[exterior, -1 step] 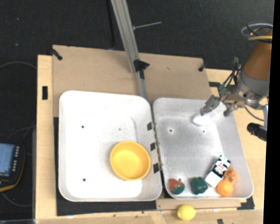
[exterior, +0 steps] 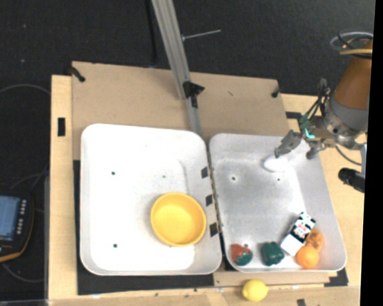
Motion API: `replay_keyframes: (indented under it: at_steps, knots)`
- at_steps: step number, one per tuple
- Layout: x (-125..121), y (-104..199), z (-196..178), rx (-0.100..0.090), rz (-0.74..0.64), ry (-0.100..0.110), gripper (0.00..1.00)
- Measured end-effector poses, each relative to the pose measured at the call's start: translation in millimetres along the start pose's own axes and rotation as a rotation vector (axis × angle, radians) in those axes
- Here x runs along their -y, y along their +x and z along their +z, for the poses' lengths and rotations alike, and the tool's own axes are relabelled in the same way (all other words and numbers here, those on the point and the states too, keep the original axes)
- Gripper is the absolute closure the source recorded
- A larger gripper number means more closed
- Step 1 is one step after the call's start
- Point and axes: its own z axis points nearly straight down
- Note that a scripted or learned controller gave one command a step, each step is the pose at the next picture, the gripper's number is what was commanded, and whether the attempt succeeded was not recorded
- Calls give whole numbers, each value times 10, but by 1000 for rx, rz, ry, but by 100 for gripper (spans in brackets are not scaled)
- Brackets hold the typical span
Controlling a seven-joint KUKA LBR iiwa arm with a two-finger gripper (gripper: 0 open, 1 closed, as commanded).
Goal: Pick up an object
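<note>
— What lies around the work itself?

— A tan bench (exterior: 136, 101) fills the middle of the frame; two shallow white bins sit on it side by side, the left bin (exterior: 115, 151) and the right bin (exterior: 253, 203) touching along their inner edges; small black clips (exterior: 206, 172) sit on that seam.

— And above them?

— A grey metal pole (exterior: 175, 46) slants from the top centre down to the bins' far edge; dark floor (exterior: 57, 20) surrounds the bench.

— Anything at the edges?

— A handheld pendant (exterior: 5, 226) with a bluish screen lies at lower left, off the bench; a thin cable (exterior: 15, 95) curves above it; a yellow ball (exterior: 255, 290) rests on the bench just below the right bin.
</note>
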Motion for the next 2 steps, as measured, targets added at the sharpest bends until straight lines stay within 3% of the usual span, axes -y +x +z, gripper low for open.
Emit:
replay_keyframes:
  at_steps: [2]
  knots:
    - [45,-95,1045,0,5,3,0]
